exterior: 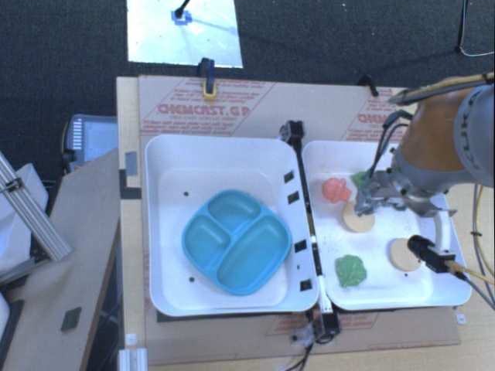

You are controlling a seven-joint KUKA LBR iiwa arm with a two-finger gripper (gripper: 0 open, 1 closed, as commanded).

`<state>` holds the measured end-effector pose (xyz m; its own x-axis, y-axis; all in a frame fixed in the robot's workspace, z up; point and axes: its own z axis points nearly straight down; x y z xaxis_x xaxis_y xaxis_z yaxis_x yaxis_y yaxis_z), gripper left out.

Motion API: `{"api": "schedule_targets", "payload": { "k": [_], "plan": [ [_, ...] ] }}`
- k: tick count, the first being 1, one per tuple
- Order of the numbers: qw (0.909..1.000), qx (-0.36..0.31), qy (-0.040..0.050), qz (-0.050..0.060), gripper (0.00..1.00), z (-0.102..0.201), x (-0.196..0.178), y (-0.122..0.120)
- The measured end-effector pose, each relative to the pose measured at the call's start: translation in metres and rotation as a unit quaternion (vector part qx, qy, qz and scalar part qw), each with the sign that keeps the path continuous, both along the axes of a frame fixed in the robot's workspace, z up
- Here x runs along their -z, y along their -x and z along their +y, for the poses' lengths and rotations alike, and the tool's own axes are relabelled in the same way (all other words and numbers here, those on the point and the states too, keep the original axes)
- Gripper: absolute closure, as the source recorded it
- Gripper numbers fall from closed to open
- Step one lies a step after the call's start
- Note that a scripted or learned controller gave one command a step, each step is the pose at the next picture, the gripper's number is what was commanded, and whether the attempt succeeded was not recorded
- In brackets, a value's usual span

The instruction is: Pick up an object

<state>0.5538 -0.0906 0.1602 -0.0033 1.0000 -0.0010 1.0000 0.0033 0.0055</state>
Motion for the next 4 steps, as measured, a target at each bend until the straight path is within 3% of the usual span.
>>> {"api": "schedule_targets", "payload": {
  "k": [1, 2, 4],
  "plan": [
    [1.0000, -0.001, 0.0002, -0.001, 1.00, 0.002, -0.063, 0.002],
    [1.0000, -0.001, -0.0001, 0.001, 1.00, 0.001, -0.086, 0.001],
    [1.0000, -0.003, -0.0015, 0.002, 1.00, 0.104, -0.094, -0.021]
  ]
}}
